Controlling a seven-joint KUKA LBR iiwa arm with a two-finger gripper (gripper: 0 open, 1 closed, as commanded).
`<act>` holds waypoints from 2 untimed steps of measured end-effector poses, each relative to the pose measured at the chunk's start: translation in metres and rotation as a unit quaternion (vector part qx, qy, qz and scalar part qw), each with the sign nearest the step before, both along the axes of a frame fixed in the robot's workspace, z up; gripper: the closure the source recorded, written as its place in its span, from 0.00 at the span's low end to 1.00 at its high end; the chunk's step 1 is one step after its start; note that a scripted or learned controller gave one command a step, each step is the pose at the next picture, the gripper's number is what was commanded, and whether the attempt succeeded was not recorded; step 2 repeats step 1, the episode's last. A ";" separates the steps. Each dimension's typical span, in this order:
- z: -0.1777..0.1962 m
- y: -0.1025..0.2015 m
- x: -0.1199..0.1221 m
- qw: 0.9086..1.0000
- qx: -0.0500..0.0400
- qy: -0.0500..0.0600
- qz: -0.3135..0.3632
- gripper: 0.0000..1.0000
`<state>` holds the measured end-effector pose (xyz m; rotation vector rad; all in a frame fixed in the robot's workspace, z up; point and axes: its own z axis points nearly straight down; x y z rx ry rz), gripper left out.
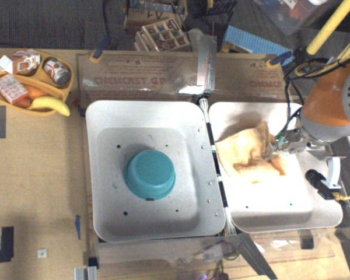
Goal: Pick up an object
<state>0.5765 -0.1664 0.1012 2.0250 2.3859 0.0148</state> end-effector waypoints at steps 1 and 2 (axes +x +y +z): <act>0.097 0.070 -0.002 0.990 -0.002 0.006 0.138 1.00; 0.097 0.070 -0.002 0.990 -0.002 0.006 0.138 1.00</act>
